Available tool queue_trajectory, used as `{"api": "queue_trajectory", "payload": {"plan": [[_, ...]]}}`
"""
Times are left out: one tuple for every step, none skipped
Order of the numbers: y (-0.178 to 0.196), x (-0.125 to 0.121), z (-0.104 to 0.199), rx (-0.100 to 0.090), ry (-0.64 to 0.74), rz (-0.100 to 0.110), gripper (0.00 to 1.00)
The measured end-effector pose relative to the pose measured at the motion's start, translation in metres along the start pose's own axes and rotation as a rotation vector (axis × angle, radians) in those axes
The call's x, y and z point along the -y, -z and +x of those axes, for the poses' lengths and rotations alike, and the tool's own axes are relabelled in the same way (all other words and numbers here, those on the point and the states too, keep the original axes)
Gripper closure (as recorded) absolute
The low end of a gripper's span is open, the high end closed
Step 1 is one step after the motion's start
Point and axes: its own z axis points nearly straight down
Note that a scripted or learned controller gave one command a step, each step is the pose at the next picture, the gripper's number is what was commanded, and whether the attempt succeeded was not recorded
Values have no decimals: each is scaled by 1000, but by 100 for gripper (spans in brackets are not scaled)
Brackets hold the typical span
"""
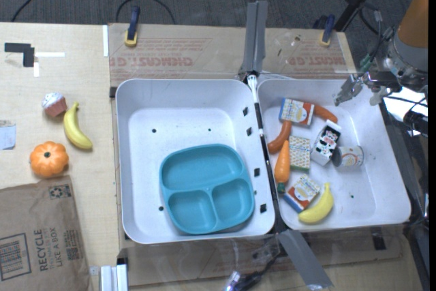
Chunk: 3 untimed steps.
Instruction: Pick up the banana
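A yellow banana (pixel 317 205) lies in the right bin (pixel 381 174), near its front edge and beside a small picture card (pixel 302 190). My gripper (pixel 357 93) hangs over the bin's back right corner, well behind the banana. It stands open with nothing between its fingers. A second banana (pixel 76 127) lies on the bench outside the bins, at the far left.
The right bin also holds two carrots (pixel 282 161), a sausage (pixel 324 112), small boxes (pixel 296 110) and a cup (pixel 349 157). A blue divided plate (pixel 204 187) sits in the left bin (pixel 136 146). A cupcake (pixel 54 105) and a pumpkin (pixel 48 159) rest by the left banana.
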Motion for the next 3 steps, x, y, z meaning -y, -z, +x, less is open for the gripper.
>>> {"api": "queue_trajectory", "payload": {"plan": [[9, 0, 0, 1, 2, 0, 100], [-47, 32, -13, -1, -172, 1, 100], [-74, 43, -17, -1, -367, 1, 100]]}}
